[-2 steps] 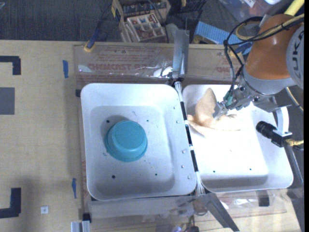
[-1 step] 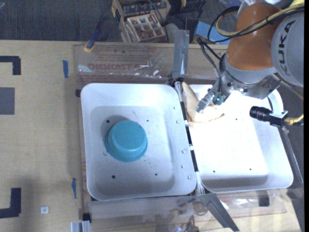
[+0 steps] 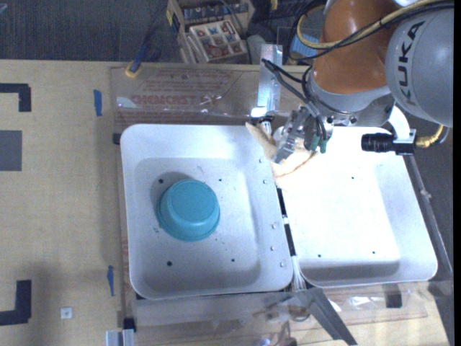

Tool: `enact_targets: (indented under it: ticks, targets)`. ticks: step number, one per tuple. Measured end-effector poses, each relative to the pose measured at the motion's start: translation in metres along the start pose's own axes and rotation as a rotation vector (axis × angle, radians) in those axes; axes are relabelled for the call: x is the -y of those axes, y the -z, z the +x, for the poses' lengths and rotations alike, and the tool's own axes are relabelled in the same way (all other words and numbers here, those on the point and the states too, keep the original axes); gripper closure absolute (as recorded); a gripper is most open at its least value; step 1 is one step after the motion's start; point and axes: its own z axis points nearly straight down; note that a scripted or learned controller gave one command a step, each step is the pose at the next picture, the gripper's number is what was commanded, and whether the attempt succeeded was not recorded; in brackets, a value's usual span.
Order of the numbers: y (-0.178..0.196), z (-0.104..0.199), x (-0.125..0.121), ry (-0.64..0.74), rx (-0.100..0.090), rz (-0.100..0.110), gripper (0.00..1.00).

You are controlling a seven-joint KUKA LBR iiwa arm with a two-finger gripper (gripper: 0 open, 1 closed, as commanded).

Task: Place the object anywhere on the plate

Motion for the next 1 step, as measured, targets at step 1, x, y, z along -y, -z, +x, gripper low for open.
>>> enact_targets:
  ticks: [1]
  targets:
    - [-0.0094,0.0014,-0.0428,0.395,0.001,-0.002,1.00]
